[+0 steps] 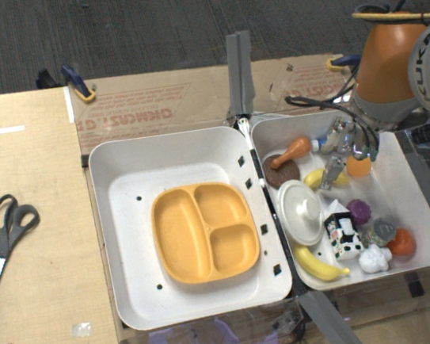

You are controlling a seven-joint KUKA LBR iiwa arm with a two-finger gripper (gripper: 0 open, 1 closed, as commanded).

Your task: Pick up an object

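Two shallow white bins sit side by side on the wooden surface, as the grey arm with its orange band reaches in from the right. The left bin holds a single item, a yellow-orange plate divided into three compartments.

The right bin holds a crowded assortment: one banana along the front edge, one white round lid or dish, one brown drumstick-shaped toy, one black-and-white patterned carton, one purple piece, one red-orange ball, one white lumpy item, one grey disc, one small orange item and one yellow piece near the middle.

The gripper is lowered into the rear half of the right bin, its metal fingertips just beside the yellow piece and the small orange item. Whether they are spread or closed cannot be told, and nothing is seen between them.

One pair of black-handled scissors lies on the surface, well apart from the bins.
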